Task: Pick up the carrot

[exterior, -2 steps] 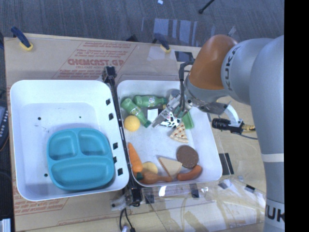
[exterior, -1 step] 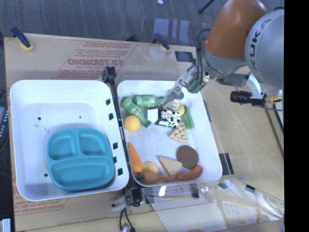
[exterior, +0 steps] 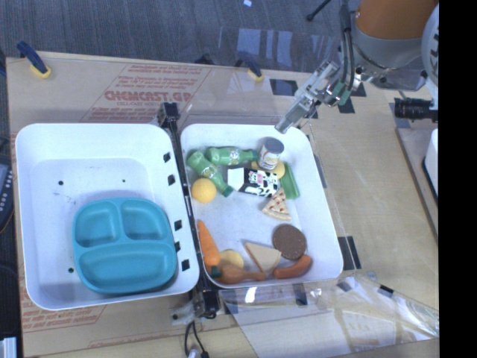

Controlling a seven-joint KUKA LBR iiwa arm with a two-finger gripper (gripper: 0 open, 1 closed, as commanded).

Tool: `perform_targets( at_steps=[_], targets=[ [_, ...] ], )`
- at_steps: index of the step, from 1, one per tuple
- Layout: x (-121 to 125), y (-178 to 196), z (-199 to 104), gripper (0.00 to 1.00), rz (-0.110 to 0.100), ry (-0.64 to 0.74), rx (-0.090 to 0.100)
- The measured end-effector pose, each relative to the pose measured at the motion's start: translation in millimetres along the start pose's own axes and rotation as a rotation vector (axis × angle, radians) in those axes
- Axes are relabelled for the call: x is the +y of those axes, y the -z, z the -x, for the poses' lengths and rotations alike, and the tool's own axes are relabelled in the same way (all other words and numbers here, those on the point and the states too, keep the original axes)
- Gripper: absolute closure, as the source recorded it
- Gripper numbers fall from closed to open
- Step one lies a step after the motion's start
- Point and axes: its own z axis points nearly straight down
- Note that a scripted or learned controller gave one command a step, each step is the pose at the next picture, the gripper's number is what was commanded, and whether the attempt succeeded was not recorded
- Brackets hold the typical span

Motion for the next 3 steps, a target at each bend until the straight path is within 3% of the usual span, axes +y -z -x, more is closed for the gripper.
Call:
perform_targets(
  at_steps=[1,2,3],
  targets=[
    [-17,62,50,0.00,-0.003,0.104,0.004],
    [-38,-5,61,0.00,-0.010,-0.268,0.011],
    [-27,-28,77,0.00,-0.009,-0.166,0.012]
  ],
)
